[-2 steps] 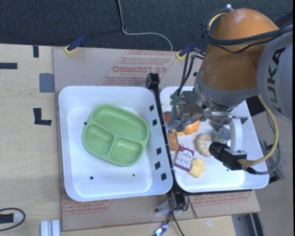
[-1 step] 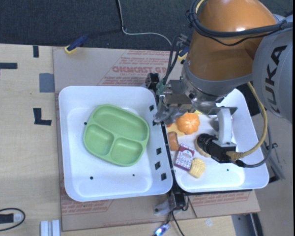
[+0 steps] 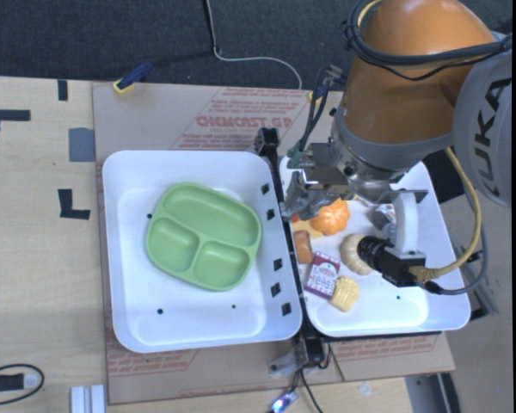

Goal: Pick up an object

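Two readable texts: "KUKA" on arm point(image 3: 499, 136); gripper point(image 3: 305, 198) state can't be told.

Orange toy fruit point(image 3: 328, 218): rounded, pumpkin-like, lying in the right bin point(image 3: 413, 312) near its left wall.
Brown cylinder point(image 3: 303, 246): just below the fruit, beside the bin divider.
Red-and-white packet point(image 3: 322, 274): flat, tilted, touching the yellow corn.
Yellow corn piece point(image 3: 345, 293): near the bin's front.
Beige ring-shaped roll point(image 3: 354, 253): right of the packet.
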You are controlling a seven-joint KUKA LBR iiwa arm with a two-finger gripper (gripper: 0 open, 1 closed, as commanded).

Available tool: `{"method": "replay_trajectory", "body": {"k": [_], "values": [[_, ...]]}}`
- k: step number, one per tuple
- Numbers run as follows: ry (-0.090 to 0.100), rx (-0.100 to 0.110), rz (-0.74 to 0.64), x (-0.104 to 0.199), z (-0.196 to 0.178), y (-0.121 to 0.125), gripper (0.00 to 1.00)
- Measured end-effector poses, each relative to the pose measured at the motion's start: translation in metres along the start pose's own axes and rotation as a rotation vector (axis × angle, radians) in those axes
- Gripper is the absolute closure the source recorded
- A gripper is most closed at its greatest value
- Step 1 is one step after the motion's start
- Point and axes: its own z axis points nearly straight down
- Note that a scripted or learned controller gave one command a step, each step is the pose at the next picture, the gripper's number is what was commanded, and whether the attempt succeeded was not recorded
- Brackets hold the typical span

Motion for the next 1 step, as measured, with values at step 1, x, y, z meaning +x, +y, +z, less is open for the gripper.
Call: {"method": "replay_trajectory", "body": {"k": [1], "values": [[0.001, 0.0, -0.003, 0.0183, -0.0029, -0.0001, 1.0]]}}
